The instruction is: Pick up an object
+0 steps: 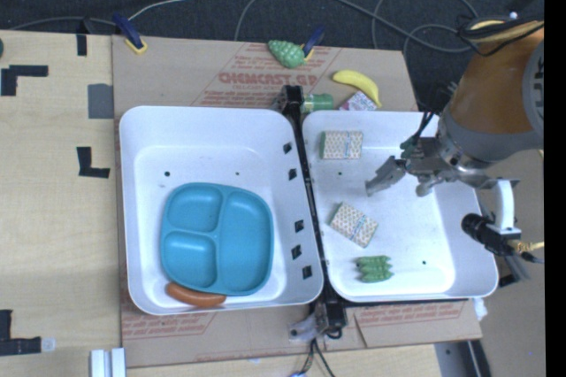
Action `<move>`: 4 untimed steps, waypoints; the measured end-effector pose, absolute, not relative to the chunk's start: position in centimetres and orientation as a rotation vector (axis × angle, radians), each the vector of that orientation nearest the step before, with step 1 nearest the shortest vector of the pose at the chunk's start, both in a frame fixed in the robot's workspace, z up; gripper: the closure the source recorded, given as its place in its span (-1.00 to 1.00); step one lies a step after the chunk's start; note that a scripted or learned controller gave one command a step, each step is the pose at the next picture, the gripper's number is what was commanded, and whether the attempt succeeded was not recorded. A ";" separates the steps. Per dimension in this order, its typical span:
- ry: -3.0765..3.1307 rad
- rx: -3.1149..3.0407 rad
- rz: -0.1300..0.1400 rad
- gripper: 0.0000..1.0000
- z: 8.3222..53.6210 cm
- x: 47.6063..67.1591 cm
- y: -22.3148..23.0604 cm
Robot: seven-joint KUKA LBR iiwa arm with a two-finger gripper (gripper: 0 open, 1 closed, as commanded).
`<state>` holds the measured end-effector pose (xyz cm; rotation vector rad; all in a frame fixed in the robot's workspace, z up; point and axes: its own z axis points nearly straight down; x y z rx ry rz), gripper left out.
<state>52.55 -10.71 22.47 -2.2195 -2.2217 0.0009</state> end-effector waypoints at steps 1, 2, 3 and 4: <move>-2.220 -2.218 0.003 -1.00 12.5 54.1 -9.6; -2.222 -2.219 0.002 -1.00 10.8 63.8 -11.9; -2.222 -2.217 0.006 -1.00 8.5 66.8 -10.0; -2.218 -2.209 0.025 1.00 9.5 66.5 -10.3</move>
